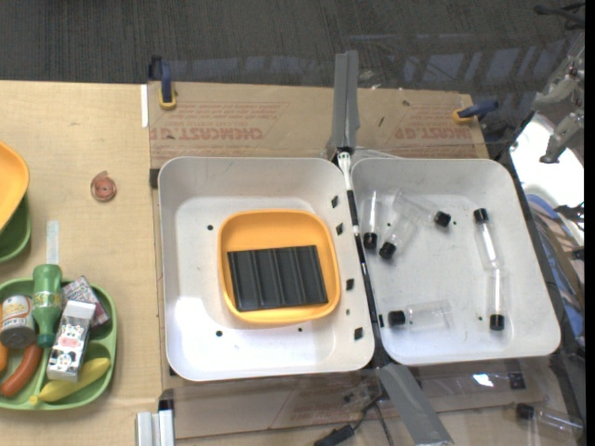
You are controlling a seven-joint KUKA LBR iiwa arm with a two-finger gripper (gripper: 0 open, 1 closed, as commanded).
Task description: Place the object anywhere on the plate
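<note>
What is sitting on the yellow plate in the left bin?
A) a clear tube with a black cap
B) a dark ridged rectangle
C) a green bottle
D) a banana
B: a dark ridged rectangle lies flat on the yellow plate in the left bin, while the clear tubes with black caps lie in the right bin.

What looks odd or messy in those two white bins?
Nothing looks spilled or broken. The clear tubes lie scattered at different angles in the right bin, while a dark ridged block sits squarely on the yellow plate in the left bin.
</note>
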